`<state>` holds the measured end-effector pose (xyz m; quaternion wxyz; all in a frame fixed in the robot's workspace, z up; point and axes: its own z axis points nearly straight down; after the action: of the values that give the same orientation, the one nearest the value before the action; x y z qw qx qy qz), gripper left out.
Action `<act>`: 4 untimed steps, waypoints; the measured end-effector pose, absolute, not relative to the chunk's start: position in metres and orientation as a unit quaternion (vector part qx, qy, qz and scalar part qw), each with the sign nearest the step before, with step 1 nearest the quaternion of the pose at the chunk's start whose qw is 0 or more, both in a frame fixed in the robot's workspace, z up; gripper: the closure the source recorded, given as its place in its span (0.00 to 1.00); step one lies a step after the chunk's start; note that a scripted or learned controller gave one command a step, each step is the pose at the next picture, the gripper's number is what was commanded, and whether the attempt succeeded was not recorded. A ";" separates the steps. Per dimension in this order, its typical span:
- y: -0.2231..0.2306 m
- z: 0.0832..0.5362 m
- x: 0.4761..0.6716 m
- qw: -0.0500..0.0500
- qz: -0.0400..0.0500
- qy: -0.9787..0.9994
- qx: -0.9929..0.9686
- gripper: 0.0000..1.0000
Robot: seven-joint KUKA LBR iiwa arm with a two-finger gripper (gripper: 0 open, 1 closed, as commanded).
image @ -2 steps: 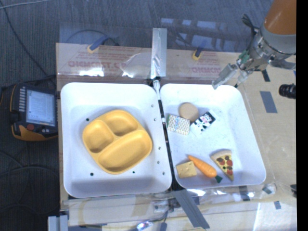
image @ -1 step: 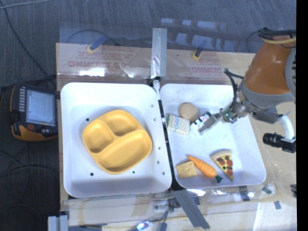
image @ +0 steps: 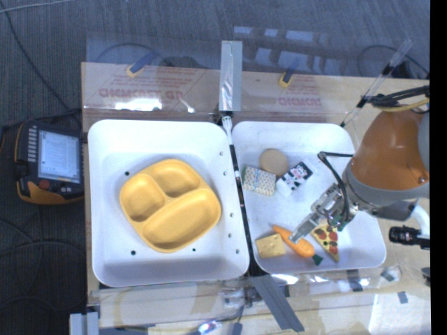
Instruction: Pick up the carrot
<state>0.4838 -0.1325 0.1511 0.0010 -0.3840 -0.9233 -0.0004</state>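
On the desk [image: 98,82] over dark carpet [image: 63,33] we see two white bins. In the right bin [image: 363,257], our gripper [image: 302,233] meets the carrot [image: 295,241]; we cannot tell its spread. Beyond, the left bin [image: 105,257] holds a yellow plate [image: 170,204].

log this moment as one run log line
task: pick carrot | gripper: over carrot, right bin | grasp: not confirmed | left bin: yellow plate

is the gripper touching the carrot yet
Cannot tell. In the camera view the gripper tip overlaps the carrot, but from above it could be hovering over it or resting on it.
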 end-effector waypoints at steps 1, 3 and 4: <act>-0.094 0.093 0.488 -0.003 -0.004 -0.941 -0.338 0.00; -0.124 0.092 0.550 -0.003 -0.003 -0.836 -0.549 1.00; -0.144 0.092 0.566 -0.005 -0.005 -0.842 -0.540 1.00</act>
<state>0.5659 -0.1443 0.0921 -0.0047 -0.5397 -0.8418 -0.0049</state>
